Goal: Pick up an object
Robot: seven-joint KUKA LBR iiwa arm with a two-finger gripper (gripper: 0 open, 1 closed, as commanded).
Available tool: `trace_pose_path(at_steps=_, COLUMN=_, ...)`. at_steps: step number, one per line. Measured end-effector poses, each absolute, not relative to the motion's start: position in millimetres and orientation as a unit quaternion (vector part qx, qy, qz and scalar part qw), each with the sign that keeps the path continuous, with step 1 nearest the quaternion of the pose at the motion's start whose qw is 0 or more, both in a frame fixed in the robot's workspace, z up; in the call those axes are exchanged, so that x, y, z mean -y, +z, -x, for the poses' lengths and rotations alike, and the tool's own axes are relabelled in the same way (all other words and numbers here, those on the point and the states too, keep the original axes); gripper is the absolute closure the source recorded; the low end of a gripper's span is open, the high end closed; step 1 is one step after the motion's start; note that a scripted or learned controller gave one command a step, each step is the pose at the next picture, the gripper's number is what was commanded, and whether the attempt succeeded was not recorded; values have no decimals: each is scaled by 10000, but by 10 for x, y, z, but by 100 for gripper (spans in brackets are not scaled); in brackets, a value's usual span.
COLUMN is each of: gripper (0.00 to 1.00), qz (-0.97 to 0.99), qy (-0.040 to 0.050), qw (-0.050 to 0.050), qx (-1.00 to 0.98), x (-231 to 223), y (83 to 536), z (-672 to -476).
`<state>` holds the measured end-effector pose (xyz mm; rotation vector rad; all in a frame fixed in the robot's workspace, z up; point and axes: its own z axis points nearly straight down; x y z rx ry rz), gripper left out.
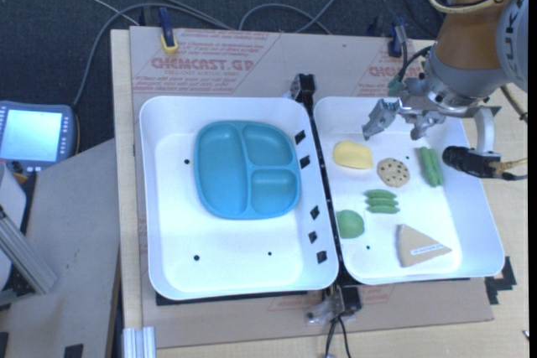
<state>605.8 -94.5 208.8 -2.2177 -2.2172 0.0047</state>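
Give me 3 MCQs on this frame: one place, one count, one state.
1. Where does the blue plastic divided tray lie?
A. In the left white bin
B. In the right white bin
C. On the brown bench board

2. How many compartments does that tray have?
A. Two
B. Three
C. Five

3. What is the state of the end effector?
A. Gripping the round speckled cookie
B. Above the right bin, nothing between its fingers
C. Resting inside the blue tray

Answers:
1. A: the tray sits in the left white bin, clear of its walls.
2. B: one long section on the tray's left, two smaller ones on its right.
3. B: it hangs over the right white bin near its far edge; the round speckled cookie lies untouched on the bin floor.
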Motion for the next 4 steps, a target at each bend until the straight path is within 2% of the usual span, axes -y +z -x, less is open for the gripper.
trace_pose_path(at_steps=2, gripper=0, qz=7070, qy=9, qw=18, qx=7072, x=935, y=1100, z=-6160)
trace_pose_path(at_steps=3, gripper=100, qz=7072, qy=-5, qw=8, qx=7070, x=933, y=1227, z=-6168)
trace_pose_path(at_steps=4, gripper=100, qz=7067, qy=-10, qw=-11, qx=7075, x=948, y=1715, z=-6269)
